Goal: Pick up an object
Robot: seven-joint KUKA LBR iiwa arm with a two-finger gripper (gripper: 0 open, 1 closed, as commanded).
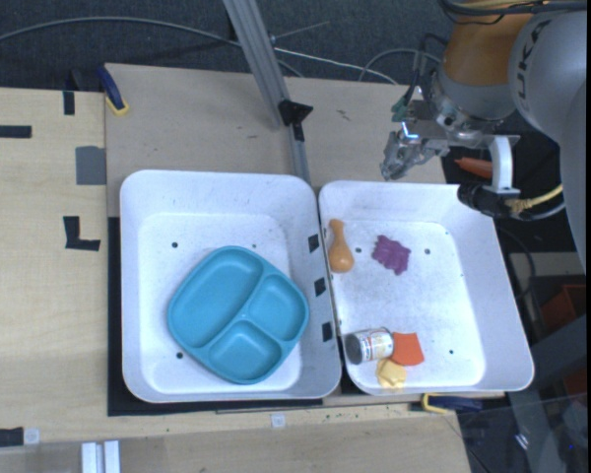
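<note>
Inside the right bin [492,294], five objects: purple piece [391,254] mid-floor with bare floor all round; orange gourd-shaped toy [341,248] against the left wall; metal can [369,346], orange block [408,348] and yellow piece [391,373] clustered at the near wall (touching). Left bin [138,264]: one blue divided plate [238,312]. Gripper [402,158] hovers above the right bin's far rim, grasping nothing; finger spread unreadable.

The grey arm [532,57] reaches in from the right, wrist bent down, its gripper [402,156] hanging low.
</note>
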